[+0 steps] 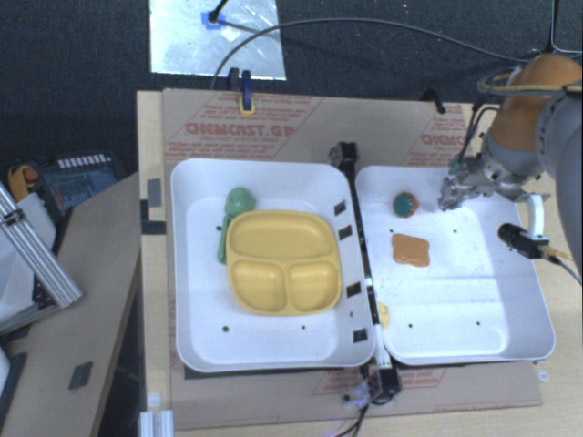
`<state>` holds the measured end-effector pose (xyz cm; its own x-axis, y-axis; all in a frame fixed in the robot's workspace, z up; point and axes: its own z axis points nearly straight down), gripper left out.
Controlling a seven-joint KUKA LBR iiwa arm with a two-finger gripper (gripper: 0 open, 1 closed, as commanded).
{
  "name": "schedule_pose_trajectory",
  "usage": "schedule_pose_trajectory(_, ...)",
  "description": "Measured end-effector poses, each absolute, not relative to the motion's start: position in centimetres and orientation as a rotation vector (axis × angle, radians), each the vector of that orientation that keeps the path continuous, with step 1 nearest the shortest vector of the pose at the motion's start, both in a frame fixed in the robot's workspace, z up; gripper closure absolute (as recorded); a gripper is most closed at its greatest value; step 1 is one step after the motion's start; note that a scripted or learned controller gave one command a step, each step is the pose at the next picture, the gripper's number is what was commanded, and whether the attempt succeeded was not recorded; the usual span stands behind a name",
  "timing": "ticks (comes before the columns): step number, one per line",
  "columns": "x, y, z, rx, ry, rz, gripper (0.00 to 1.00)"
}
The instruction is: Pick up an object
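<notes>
In the right bin (510,335) lie a small teal and orange ball (404,204) near the back and a flat orange-brown piece (411,249) toward the middle. My gripper (449,201) hangs low over the back of that bin, just right of the ball, with nothing visibly held. The left bin (196,335) holds a yellow divided plate (278,262) with a green spoon-like piece (234,209) partly tucked under its back left edge.
A black divider (357,244) with clips runs between the two bins. A small yellow scrap (383,315) lies by the right bin's left wall. Front half of the right bin is bare white floor.
</notes>
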<state>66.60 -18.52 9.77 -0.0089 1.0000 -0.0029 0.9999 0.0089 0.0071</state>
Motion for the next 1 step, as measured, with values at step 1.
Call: schedule_pose_trajectory(1,66.77,-18.06,16.23,2.209,2.224,0.007,1.00)
